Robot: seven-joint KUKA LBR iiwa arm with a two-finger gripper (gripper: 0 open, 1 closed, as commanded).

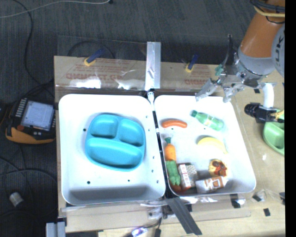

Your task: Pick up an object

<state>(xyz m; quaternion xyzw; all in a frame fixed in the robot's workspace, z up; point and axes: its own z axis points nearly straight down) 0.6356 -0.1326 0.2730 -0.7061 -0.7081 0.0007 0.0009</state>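
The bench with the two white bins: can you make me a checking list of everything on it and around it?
Surface: wooden bench bearing a left white bin and a right white bin.
Job's things: right bin holds a green plastic bottle, orange toy sausage, yellow toy banana, toy carrot and small food boxes.
Clutter: blue divided plastic tray in the left bin.
Grippers: two-finger gripper above the right bin's far edge, fingers apart, holding nothing.
Cables: black cables on the floor.
Surroundings: orange-edged handheld screen at left.

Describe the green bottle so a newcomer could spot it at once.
Look in the right bin, the one crowded with toy food. Near its far edge lies the green bottle, on its side, right of the orange-red hot dog and beyond the yellow banana. It is the only translucent green item there.
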